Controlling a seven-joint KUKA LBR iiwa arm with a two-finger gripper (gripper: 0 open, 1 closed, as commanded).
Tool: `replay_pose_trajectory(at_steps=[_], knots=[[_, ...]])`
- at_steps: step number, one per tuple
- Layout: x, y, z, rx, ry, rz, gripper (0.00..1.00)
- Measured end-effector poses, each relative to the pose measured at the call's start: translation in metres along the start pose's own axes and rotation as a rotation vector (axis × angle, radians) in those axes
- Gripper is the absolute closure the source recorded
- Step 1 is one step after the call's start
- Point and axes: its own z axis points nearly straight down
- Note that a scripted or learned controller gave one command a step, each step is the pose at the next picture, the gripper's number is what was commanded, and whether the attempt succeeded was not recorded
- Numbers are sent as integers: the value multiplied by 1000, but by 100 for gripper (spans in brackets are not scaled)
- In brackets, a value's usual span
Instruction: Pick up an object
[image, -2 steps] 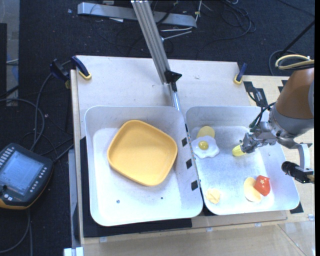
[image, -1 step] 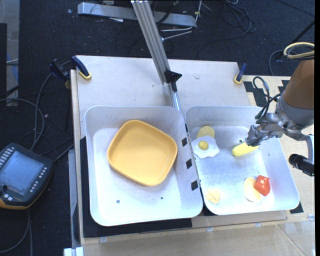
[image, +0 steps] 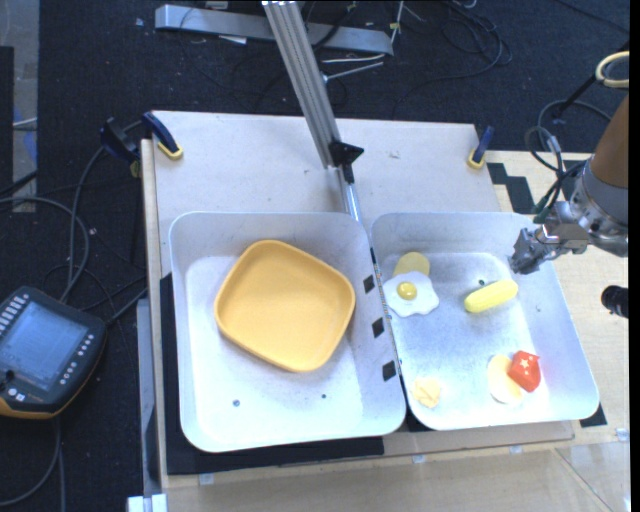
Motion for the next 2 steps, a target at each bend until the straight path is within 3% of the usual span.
replay_pose_trajectory(at_steps=[1,2], knots=[[0,1,-42,1,0,-1,100],[42,10,-32,5,2,-4,100]])
